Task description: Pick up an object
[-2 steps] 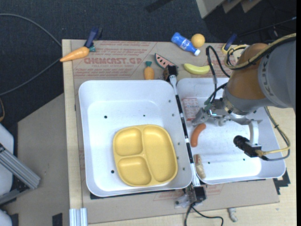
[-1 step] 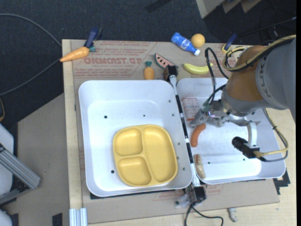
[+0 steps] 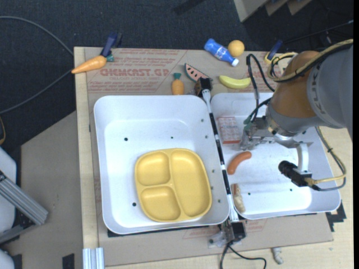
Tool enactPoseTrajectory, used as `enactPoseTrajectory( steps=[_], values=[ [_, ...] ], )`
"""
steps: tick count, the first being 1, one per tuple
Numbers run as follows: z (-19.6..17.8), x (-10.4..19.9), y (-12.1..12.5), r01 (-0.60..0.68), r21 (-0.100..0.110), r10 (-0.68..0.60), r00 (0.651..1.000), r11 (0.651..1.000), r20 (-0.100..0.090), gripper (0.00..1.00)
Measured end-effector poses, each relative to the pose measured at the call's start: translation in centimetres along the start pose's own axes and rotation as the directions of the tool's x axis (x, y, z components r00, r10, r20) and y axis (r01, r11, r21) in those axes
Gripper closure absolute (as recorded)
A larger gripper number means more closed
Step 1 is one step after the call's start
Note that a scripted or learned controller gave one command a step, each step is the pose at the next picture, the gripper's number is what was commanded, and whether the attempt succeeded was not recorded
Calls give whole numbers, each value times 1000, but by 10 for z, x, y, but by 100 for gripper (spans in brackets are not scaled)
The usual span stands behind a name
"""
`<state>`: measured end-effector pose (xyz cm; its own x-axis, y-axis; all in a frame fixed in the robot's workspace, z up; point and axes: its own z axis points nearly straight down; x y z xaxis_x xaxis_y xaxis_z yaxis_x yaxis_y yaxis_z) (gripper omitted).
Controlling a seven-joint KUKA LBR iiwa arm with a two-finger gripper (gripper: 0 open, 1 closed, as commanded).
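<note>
An orange-red sausage (image 3: pixel 239 161) lies in the right bin (image 3: pixel 291 203), near its left wall. A brownish bread-like piece (image 3: pixel 238 198) sits by the same wall, closer to the front corner. My gripper (image 3: pixel 248 140) hangs low over the right bin, just above and to the right of the sausage's upper end, with nothing visibly held. The grey arm with its orange band (image 3: pixel 291 94) covers the bin's back right part. In the left bin (image 3: pixel 112 122) rests a yellow divided plate (image 3: pixel 172 184).
A red-printed label (image 3: pixel 228 129) lies on the right bin's floor by the gripper. Behind the bins on the board are a carrot (image 3: pixel 90 65), a watermelon slice (image 3: pixel 193 72), a banana (image 3: pixel 234 82), a blue bottle (image 3: pixel 220 51) and a yellow ball (image 3: pixel 236 47).
</note>
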<state>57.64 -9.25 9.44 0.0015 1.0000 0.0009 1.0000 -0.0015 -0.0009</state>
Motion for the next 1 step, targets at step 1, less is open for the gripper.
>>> enactPoseTrajectory(
  steps=[1],
  values=[
    [0, 0, 0, 0, 0, 0, 1000, 1000, 0, 0]
  ],
)
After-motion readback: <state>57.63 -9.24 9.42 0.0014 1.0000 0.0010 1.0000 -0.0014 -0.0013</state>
